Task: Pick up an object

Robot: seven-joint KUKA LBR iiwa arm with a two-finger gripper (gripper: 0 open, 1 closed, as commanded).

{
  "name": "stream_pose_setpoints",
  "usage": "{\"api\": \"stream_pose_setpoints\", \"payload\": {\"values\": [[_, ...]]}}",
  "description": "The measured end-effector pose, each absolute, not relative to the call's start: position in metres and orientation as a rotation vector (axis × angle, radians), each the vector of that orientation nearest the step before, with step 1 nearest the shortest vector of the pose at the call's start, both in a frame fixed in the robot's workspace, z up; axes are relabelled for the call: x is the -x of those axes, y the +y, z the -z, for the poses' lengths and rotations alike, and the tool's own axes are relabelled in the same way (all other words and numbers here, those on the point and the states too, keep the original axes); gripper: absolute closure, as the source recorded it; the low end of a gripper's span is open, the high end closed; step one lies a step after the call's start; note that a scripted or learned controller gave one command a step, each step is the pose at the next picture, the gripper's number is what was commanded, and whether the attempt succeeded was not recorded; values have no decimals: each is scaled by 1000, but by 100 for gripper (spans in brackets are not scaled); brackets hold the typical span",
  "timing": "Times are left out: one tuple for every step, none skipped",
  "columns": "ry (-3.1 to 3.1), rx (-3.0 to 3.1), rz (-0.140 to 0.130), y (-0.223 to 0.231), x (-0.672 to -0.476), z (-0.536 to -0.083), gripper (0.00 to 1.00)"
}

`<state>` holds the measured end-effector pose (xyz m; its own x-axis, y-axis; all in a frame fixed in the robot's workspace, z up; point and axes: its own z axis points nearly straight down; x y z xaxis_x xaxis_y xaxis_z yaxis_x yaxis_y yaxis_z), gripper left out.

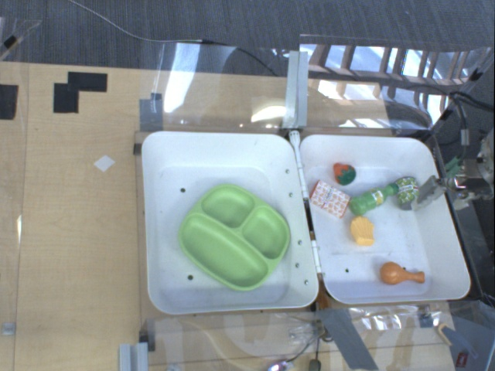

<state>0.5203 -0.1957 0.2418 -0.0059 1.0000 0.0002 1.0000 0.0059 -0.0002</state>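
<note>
The right bin holds several small toys. A green bottle lies on its side across the middle. To its left lies a white carton with red dots, and behind that a red and green round piece. A yellow chunk sits in front of the bottle. An orange drumstick shape lies near the front wall. My gripper hangs low at the bin's right side, right beside the bottle's far right end. Nothing is seen held in it.
The left bin bears a green divided plate. A metal divider runs between the two bins. Clear plastic walls stand behind the bins, and cables and the arm's base crowd the right edge.
</note>
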Motion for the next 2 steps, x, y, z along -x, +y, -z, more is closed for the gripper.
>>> {"api": "stream_pose_setpoints", "payload": {"values": [[-1852,2534,-2,-205,-574,-130,0],[-2019,2408,-1,-139,-602,-95,0]]}}
